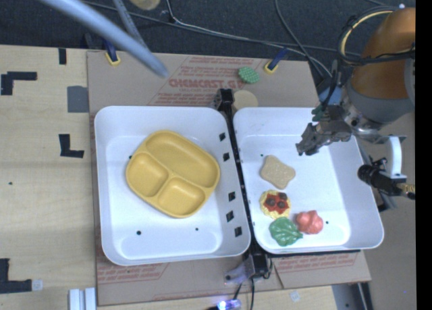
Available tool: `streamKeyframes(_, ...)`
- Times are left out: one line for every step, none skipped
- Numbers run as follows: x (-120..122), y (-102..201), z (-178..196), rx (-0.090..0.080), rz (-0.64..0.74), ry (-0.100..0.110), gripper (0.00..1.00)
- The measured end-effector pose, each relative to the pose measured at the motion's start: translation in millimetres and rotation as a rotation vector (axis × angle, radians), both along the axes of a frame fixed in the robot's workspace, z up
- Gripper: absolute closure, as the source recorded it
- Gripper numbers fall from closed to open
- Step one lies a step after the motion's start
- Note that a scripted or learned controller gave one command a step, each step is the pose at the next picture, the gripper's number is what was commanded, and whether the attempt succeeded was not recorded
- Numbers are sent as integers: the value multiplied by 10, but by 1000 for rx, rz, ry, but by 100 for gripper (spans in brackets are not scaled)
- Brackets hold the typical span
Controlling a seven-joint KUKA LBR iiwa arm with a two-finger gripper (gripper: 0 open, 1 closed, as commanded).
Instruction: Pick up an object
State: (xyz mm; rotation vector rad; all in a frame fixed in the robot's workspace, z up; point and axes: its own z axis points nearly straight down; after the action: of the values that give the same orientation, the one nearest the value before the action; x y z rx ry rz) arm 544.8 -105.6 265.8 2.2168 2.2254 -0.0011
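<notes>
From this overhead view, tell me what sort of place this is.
Probably a robot grasping test bench in a lab. Two white bins sit clipped side by side on a cardboard sheet, toy food pieces such as a cracker lie in the right one, and the KUKA arm reaches over it.

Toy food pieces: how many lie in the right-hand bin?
4. A tan biscuit nearest the gripper, a red-and-yellow piece below it, a green piece at the front, and a red piece beside the green one. None looks hidden.
</notes>
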Motion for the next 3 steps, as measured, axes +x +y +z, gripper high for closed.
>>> streamKeyframes(8, 446, -18, 1, 1, 1, 100)
streamKeyframes(-41, 1006, -18, 1, 2, 1, 100)
streamKeyframes(-52, 1437, -200, 0, 1, 3, 100)
